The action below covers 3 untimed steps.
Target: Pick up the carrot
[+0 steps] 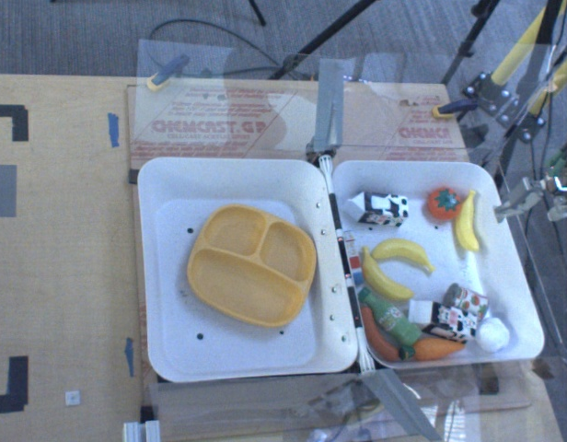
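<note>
- One grey metal piece just outside the right edge of the right bin is probably the claw. Whether it is spread or pressed together cannot be told, and nothing is seen pinched in it.
- None of the task looks done: the carrot lies in the right bin along its near edge, well apart from the claw. The reach, the grasp and the lift all appear to be left.
- Nearest that right edge are a banana and a red-orange tomato-like fruit, both towards the far right corner.
- Two more bananas curve through the bin's middle, and a cow-patterned carton sits by the far left corner.
- Several things crowd the carrot at the near edge: a green bottle lies across it, a second patterned carton touches it, and a white ball sits in the near right corner.
- Getting a clean hold there seems hard, judging by the clutter.
- Only a yellow divided plate lies in the left bin, near its centre.
</note>
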Each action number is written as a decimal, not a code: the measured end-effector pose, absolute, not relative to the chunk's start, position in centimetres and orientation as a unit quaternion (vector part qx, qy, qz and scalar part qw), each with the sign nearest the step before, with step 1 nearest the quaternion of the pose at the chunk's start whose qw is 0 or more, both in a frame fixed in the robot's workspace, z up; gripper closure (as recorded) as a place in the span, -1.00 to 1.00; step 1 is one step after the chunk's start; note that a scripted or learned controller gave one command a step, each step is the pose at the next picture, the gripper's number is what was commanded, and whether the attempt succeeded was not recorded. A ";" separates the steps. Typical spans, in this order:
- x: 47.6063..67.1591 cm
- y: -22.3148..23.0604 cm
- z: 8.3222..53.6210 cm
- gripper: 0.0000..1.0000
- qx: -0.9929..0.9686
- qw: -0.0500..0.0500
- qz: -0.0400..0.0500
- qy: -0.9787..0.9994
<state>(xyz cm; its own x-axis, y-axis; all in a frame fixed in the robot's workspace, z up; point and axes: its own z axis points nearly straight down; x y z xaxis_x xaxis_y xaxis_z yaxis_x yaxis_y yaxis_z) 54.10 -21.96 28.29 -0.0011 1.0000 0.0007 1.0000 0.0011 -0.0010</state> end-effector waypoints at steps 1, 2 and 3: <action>51.6 -20.7 15.5 -1.00 -0.664 0.000 0.000 -0.748; 56.6 -22.3 16.7 -1.00 -0.754 -0.002 -0.001 -0.657; 59.8 -15.3 8.6 -1.00 -0.742 -0.001 -0.001 -0.670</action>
<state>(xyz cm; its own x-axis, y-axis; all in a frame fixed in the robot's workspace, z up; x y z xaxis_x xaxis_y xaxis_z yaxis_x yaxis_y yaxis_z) 59.85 -15.30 8.56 0.1023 0.9947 -0.0004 0.9947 -0.1023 0.0024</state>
